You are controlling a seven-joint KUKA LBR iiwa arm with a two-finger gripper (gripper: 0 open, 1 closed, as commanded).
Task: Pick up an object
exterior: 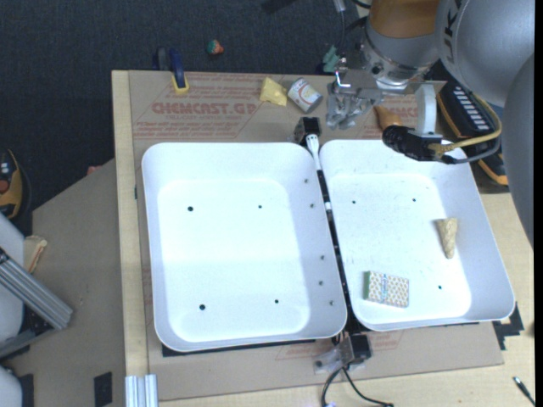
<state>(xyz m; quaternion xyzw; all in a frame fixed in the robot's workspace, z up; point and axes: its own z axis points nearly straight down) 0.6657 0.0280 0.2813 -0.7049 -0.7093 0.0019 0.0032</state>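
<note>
Two candidate objects are found in the right bin [475, 227]: a flat patterned pad [388, 289], sponge-like, near the front edge, and a small tan wedge [447, 236] toward the right wall. The pad is judged light, soft and compressible, best taken across its short sides; the wedge is judged light and stiff, with sloped faces from which fingers may slip. The gripper [344, 113] is held beyond the far rim of the bins, over the bench, pointing down from a raised wrist. Nothing is seen between the fingers; their spread cannot be told.
</note>
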